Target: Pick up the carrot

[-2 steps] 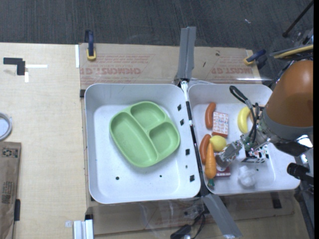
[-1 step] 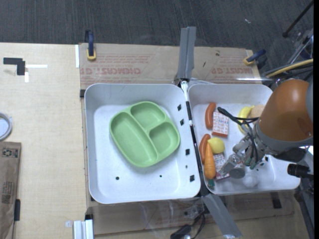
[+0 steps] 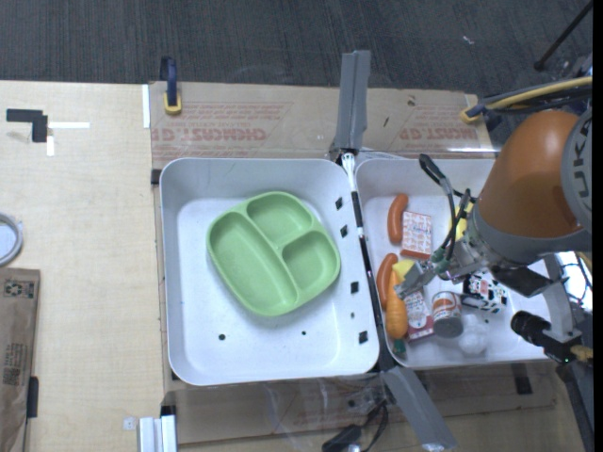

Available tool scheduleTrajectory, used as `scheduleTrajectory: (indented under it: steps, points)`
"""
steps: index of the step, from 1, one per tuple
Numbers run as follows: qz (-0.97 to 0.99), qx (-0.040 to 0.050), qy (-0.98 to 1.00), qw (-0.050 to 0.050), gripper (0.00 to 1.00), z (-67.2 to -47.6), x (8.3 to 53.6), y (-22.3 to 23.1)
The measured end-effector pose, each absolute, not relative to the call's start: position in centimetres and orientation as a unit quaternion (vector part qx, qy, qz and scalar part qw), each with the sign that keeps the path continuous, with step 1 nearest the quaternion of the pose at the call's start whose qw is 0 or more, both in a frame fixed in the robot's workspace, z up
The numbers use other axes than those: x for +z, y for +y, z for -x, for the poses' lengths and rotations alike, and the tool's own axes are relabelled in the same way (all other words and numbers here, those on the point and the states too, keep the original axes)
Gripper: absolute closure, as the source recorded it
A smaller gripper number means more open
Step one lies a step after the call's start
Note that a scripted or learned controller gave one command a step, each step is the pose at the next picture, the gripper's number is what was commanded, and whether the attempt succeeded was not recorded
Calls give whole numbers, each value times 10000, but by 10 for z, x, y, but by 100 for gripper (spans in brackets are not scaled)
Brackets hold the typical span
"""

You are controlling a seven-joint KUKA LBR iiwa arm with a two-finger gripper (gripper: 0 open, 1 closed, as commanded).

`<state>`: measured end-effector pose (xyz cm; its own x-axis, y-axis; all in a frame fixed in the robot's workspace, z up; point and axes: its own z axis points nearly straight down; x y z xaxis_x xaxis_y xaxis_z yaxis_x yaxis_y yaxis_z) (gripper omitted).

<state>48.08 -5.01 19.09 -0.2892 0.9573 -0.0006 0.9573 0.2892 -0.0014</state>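
Note:
The carrot (image 3: 396, 317), a short orange piece with a dark green top, lies at the near left of the right bin (image 3: 513, 354), against its left wall. A longer orange piece (image 3: 385, 275) lies just behind it. My gripper (image 3: 421, 276) reaches down from the right into the cluttered middle of that bin, a little behind and to the right of the carrot. Its tip is low among the items, and nothing is visibly held in it. The grey arm with its orange band (image 3: 532, 186) covers the bin's right half.
A green divided plate (image 3: 273, 250) sits in the left bin (image 3: 188, 347). The right bin also holds a red sausage (image 3: 398, 217), a red-and-white packet (image 3: 416, 232), a yellow piece (image 3: 405, 269), a small can (image 3: 446, 314) and a black-and-white patterned item (image 3: 482, 290).

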Motion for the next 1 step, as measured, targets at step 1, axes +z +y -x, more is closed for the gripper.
scheduleTrajectory:
  steps: [1]
  points:
    - [5609, 7, -8279, 3, 0, -478, 191, -26]
